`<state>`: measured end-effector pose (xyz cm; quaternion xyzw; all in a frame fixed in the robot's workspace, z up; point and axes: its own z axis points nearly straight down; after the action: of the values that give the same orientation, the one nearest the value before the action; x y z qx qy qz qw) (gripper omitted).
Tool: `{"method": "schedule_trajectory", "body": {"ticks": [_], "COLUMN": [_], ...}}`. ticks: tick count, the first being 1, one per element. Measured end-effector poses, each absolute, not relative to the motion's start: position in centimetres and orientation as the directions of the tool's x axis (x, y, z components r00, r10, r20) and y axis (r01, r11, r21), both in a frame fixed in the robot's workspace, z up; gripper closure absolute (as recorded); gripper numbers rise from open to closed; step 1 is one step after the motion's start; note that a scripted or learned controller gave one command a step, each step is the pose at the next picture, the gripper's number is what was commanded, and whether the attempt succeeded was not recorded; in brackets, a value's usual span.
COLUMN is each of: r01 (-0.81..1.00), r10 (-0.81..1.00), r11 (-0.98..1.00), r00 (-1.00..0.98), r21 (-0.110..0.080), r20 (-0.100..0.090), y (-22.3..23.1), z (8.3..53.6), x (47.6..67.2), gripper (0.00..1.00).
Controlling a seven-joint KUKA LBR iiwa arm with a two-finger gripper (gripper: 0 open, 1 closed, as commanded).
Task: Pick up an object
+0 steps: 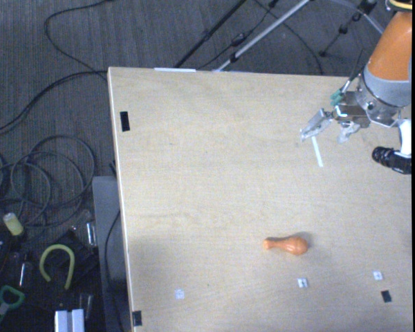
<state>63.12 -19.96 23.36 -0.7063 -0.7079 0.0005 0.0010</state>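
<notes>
Spread apart and gripping nothing, the two metal fingers of the gripper are hanging in the upper right of the frame, above the pale wooden-looking bench surface. Well apart from them, toward the lower middle right, the small orange pear-shaped object is lying on its side, its narrow neck pointing left and its fat bulb right. It is looking light and smooth, perhaps rubbery or plastic, so it is likely rolling easily. Closing across the bulb, where it is widest, is probably offering the surest hold.
</notes>
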Motion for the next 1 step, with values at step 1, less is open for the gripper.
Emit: {"method": "schedule_trajectory", "body": {"ticks": [1], "r01": [1.000], "r10": [1.000], "r11": [-0.027], "r00": [0.027], "r21": [-0.002], "r20": [-0.002], "y": [-22.25], "z": [20.77], "x": [65.71], "gripper": [0.00]}}
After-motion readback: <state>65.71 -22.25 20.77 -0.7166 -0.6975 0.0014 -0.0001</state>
